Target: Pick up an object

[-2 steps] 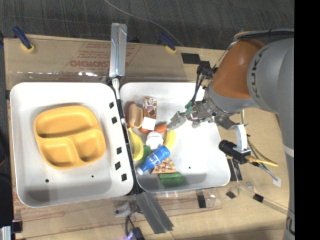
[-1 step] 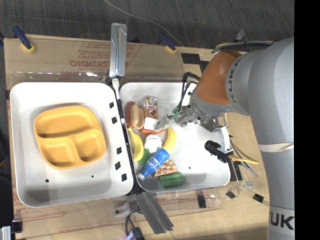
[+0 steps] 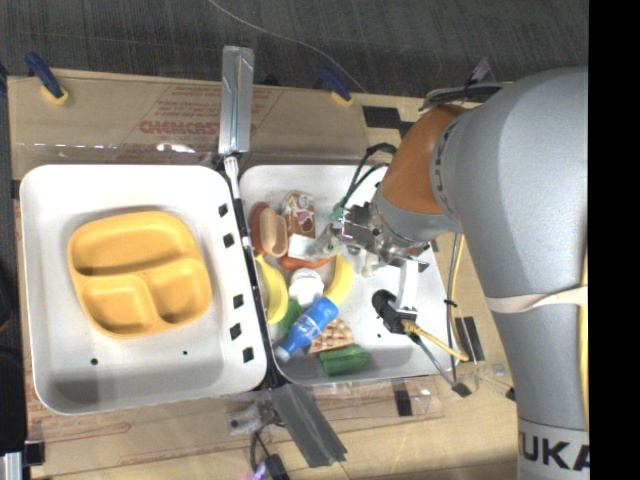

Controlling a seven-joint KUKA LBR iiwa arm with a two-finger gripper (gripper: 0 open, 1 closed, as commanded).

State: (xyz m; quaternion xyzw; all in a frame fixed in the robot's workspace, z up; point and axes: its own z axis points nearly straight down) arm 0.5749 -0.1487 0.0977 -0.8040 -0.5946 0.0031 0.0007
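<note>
In the right bin [image 3: 262, 183] lie crowded toy foods: a blue bottle [image 3: 308, 326] tilted, a yellow banana [image 3: 342, 278], a green piece [image 3: 344, 360], a waffle [image 3: 331, 336] and a hot dog [image 3: 271, 230].

"KUKA" on arm [image 3: 545, 298] (partly cut off)

From my console, the metal two-finger claw [image 3: 343, 230] reads silver-grey with dark patches, hanging off a grey arm with an orange band [image 3: 415, 173]. Just left of the claw I see a brown hot-dog-shaped toy [image 3: 270, 230] and a small packet printed in white, red and brown [image 3: 297, 209]. Below the claw lie a curved yellow plastic banana [image 3: 342, 280], a blue plastic bottle with a white cap [image 3: 309, 325], and a dark green block [image 3: 345, 360]. Both shallow plastic bins [image 3: 40, 268] are white. Far left of the claw sits a yellow-orange divided tray [image 3: 140, 273].
</note>
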